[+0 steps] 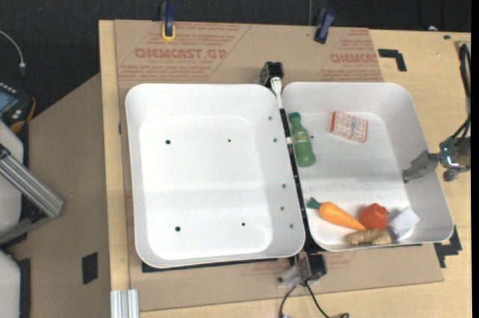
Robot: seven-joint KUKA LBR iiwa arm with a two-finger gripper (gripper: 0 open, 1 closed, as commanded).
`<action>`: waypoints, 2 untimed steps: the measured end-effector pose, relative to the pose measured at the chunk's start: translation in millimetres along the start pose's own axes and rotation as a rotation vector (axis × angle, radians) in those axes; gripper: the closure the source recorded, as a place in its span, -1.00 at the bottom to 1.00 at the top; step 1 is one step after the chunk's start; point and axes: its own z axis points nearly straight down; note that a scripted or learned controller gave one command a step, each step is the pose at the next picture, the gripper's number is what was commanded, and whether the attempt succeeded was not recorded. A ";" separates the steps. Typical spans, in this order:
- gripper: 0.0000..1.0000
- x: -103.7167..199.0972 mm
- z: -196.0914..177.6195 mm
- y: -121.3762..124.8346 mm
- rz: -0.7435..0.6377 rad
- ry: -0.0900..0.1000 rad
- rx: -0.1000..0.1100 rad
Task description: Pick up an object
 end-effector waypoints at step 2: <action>-1.00 68.8 66.3 79.0 -0.011 0.002 -0.007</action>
